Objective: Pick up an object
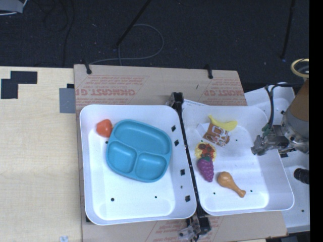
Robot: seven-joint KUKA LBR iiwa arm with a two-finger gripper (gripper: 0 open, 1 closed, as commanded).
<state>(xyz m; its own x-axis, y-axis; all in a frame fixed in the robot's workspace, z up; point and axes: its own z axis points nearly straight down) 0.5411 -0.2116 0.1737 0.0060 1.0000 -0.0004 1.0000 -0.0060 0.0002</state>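
Observation:
The right bin [252, 198] holds a yellow banana [223, 123], a small brown and white packet [217, 134], a red and yellow toy [205, 149], a purple grape bunch [206, 169] and an orange drumstick [230, 183]. In the left bin [131, 205] lie a blue divided plate [138, 150] and a red-orange tomato [104, 128] by its upper left corner. My gripper [262, 145] hovers at the right bin's right edge, well to the right of the toys. Nothing shows between its fingers.
The arm [298, 120] comes in from the right over a white surface. A black divider [185, 160] runs between the bins. Cardboard [151, 87] lies under both bins, and black cables cross the dark floor behind.

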